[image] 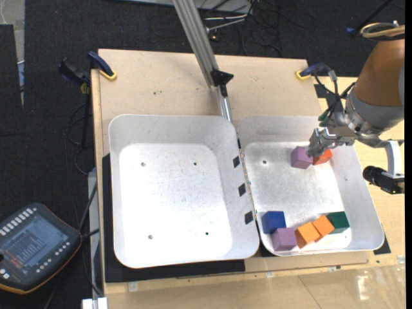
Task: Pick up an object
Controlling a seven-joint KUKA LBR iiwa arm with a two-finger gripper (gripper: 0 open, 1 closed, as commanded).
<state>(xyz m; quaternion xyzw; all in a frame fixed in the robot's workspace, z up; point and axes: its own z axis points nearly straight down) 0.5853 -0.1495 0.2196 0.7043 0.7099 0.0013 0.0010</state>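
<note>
In the right bin, my gripper hangs low near the far right part. Its tip sits right between a purple block on its left and a red-orange block on its right, touching or nearly touching both. Neither block is lifted. Along the near edge of the same bin lie a blue cube, a second purple cube, an orange cube and a green cube.
The left bin lies beside the right one. A slanted metal pole crosses the bench top toward the bins' shared edge. A teach pendant rests at the lower left, off the bench.
</note>
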